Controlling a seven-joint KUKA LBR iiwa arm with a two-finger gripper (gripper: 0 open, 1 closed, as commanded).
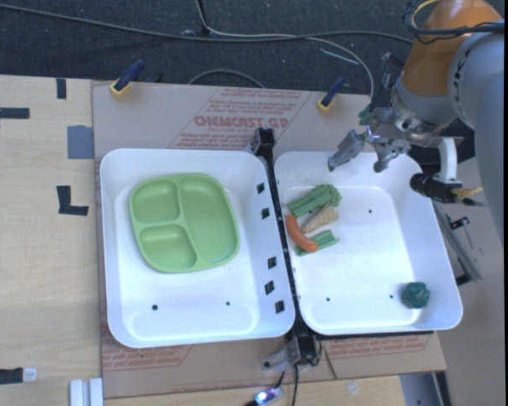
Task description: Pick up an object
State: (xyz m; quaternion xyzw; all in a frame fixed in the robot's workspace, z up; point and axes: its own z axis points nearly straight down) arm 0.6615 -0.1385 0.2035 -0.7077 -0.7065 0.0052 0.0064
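Note:
My gripper [361,156] hangs open over the far edge of the right bin [423,260], with nothing between its two spread fingers. Just below and left of it lies a small heap of toy food: a green leafy piece [315,199], a tan piece [323,218], an orange carrot-like piece [300,234] and a short green stick [325,239]. A small dark green ball-like object [416,294] rests alone in the right bin's near right corner.
The left bin [118,311] holds a light green divided plate [184,222]. A black divider with clips [275,227] runs between the two bins. Blue-and-yellow clamps [129,77] [331,95] pin the cardboard at the back. Cables cross the dark floor behind.

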